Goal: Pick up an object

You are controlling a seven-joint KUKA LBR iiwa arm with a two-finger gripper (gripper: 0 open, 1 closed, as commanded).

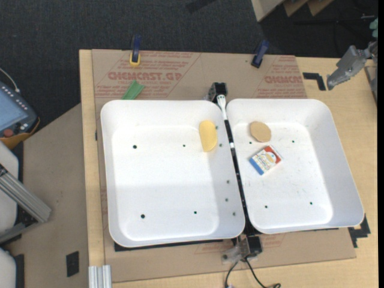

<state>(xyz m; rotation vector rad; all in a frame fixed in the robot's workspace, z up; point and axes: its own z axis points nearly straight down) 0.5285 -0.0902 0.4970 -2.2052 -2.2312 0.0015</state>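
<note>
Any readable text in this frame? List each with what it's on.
"CHEMCAST GP" in red, on the brown board behind the left bin.
Red print, likely the same, on the board behind the right bin: too blurred.
Small packet in the right bin: print too small to read.

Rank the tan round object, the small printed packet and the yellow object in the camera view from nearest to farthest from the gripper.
The gripper sits at the upper right, beyond the bins.
1. Tan round object, upper left part of the right bin.
2. Small printed packet, just below it; close to call, though slightly farther.
3. Yellow object, right edge of the left bin.
</note>
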